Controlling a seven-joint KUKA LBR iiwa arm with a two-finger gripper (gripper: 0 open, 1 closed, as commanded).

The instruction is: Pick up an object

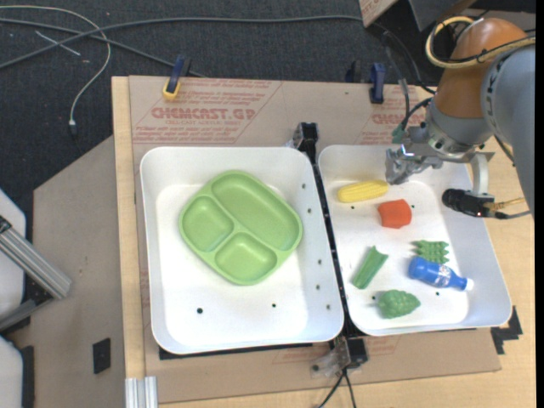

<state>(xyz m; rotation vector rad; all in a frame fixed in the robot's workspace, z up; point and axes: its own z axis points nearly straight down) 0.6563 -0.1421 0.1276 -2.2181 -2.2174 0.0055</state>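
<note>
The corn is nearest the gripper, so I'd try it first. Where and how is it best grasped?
Probably across the middle of the yellow corn, coming straight down. It lies flat, its long axis running left-right, so fingers closing across its narrow width should fit. The orange block lies apart below it, and the gripper is just above its right end.

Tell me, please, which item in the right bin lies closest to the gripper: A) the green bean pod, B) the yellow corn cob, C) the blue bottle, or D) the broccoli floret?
B: the yellow corn cob lies just left of the gripper at the right bin's far end, while the other three sit toward the bin's near end.
</note>
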